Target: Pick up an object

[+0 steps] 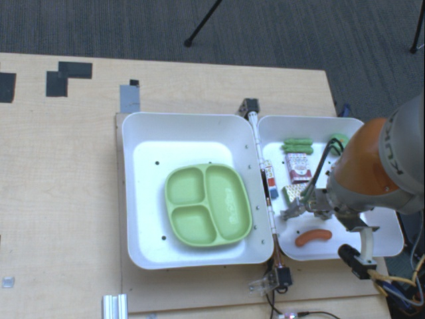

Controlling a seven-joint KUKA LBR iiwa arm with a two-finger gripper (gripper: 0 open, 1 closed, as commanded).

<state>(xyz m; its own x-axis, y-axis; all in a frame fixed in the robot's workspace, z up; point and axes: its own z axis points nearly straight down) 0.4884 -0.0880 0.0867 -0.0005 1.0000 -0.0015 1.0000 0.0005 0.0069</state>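
**Arm low over the right bin, pick not yet secured**

While the arm (382,165) hangs over the right bin (392,241), we judge that we are at the approach or descent step of a pick. The gripper (295,208) sits low near the bin's left wall, but its metal parts blur together and we cannot tell how it is set or whether it has anything.

Candidate objects lie close by. An orange sausage-shaped toy (313,237) rests on the bin floor just below and to the right of the gripper. A red-and-white packet (299,167) lies above it, with a green piece (297,145) at the top of that. The left bin (143,171) holds a green divided plate (208,205), well apart from the arm.

Next, we think, the move calls for settling on one object, most likely the sausage toy, and centring over it before closing.

Room is tight. The gripper works just beside the wall shared by both bins (264,178), and the near rim lies close below the sausage toy. Open floor lies toward the bin's middle, though the arm's bulk hides much of it. The wooden surface (60,178) gives no help here.
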